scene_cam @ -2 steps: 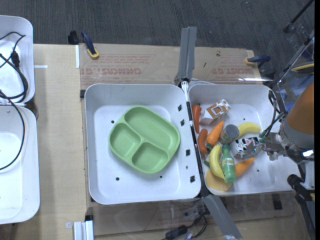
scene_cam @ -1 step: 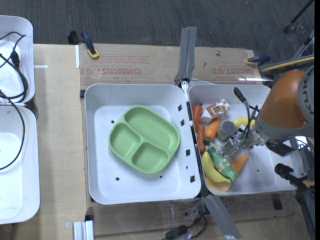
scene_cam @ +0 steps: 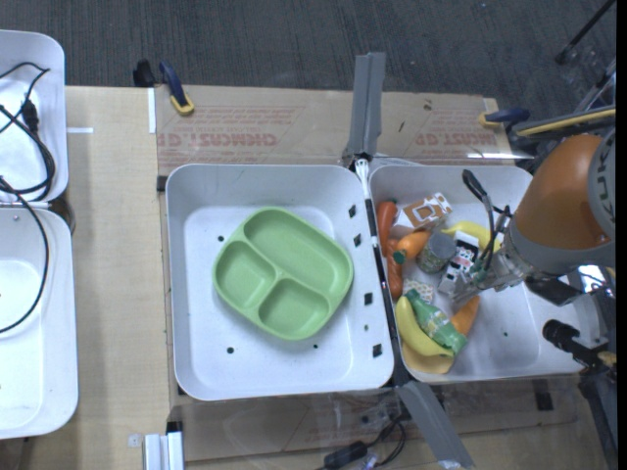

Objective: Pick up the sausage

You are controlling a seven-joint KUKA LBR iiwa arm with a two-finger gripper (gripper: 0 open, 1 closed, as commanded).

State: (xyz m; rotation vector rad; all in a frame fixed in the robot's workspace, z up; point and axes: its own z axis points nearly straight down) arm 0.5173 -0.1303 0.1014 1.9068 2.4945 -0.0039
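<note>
- Reddish-orange and long, the sausage [scene_cam: 395, 276] lies in the right bin [scene_cam: 509, 352], right against that bin's left wall, running roughly up and down the frame; small as it is in the picture, its outline is hard to make out
- Just above it along the same wall lies another orange-red piece [scene_cam: 387, 215], and an orange carrot [scene_cam: 412, 243] slants across between the two
- Below the sausage a yellow banana [scene_cam: 419, 346] curves along the lower left corner of the bin, with a green packet [scene_cam: 438, 323] lying on top of it
- To the right of the sausage stands a small grey can [scene_cam: 436, 253], and past it a yellow object [scene_cam: 471, 233]; a brown and white card [scene_cam: 429, 209] lies near the top of the pile
- A further orange piece [scene_cam: 466, 311] lies just right of the green packet
- The gripper [scene_cam: 462, 272] hangs over the middle of the pile, to the right of the sausage and apart from it; whether it is wide, narrow or holding anything cannot be told in the clutter
- The arm [scene_cam: 558, 204] comes in from the right edge of the frame, its orange band over the bin's right half
- The left bin [scene_cam: 196, 360] in the middle of the frame holds a green divided plate [scene_cam: 284, 272], set at a slant
- Blue clamps [scene_cam: 176, 88] sit on the bench near the top of the frame
</note>
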